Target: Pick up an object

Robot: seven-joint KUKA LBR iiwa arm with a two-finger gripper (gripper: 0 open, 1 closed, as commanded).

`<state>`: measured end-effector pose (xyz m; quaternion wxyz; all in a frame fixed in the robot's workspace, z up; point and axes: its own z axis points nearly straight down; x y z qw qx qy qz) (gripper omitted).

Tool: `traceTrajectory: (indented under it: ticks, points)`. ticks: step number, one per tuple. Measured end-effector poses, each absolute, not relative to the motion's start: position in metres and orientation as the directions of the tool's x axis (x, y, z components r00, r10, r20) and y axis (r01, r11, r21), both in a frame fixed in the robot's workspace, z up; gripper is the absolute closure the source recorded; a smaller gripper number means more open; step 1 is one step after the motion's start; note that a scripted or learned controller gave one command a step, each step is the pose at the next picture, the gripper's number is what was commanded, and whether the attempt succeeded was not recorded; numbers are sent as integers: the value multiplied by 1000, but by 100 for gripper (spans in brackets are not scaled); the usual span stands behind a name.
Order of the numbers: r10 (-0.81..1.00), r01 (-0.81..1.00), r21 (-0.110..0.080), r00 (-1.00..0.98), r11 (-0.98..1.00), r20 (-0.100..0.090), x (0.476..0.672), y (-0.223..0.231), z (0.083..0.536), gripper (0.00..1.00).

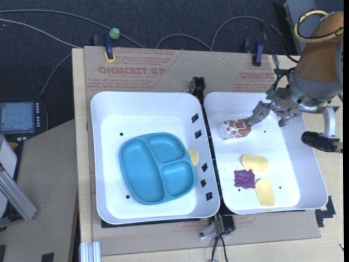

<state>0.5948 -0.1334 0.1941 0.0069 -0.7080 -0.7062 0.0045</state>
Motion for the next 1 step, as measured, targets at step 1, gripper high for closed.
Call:
traceTrajectory:
  ticks: [1]
  points:
    - [1000, 1000, -1, -1, 1, 1, 598, -133, 202, 0]
